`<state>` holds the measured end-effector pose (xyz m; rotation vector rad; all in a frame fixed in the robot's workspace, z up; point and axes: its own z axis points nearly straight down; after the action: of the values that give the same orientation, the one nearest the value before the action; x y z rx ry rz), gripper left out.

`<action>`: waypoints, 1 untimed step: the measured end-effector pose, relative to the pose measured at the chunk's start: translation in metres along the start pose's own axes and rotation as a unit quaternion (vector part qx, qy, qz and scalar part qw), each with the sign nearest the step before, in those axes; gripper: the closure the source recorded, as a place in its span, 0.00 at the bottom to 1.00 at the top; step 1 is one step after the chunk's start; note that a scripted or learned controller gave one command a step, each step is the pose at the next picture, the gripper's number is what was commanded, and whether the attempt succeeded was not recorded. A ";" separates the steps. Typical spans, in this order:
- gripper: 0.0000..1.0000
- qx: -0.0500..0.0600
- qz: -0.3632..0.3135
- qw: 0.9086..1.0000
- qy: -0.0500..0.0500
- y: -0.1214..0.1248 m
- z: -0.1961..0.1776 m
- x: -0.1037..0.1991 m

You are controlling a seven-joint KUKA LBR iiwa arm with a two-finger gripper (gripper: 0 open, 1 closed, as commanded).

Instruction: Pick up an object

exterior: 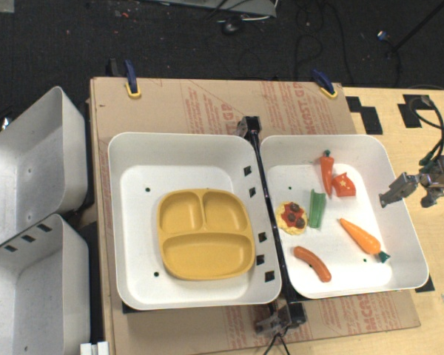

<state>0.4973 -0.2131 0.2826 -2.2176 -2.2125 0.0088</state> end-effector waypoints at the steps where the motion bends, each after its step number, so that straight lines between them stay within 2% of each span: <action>1: 0.00 -0.005 -0.002 1.000 -0.001 0.002 -0.005 0.001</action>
<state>0.4994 -0.2123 0.2876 -2.2200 -2.2231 0.0007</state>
